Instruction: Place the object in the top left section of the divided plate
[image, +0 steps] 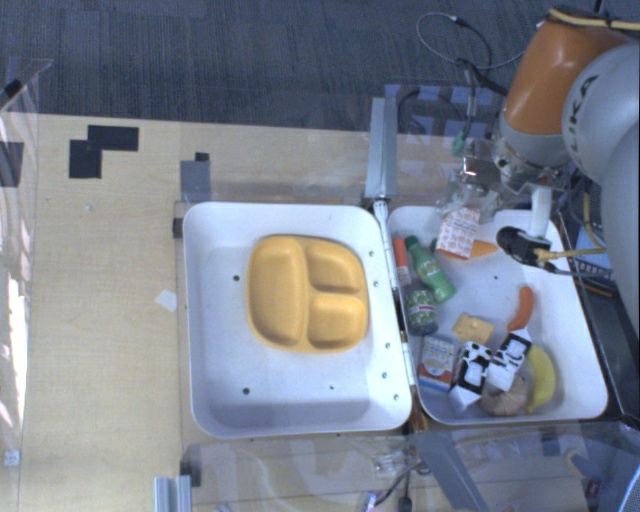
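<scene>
Over the right bin's far edge I see the gripper (478, 190); I cannot tell its state. Left, the yellow divided plate (306, 292) lies long axis left-right.

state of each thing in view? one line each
divided plate: upright in the left bin, all sections bare
left bin: holds the plate
right bin: cluttered with small items
green bottle: lying on its side
banana: lying at the bin's right edge
arm: above the right bin's far corner
</scene>
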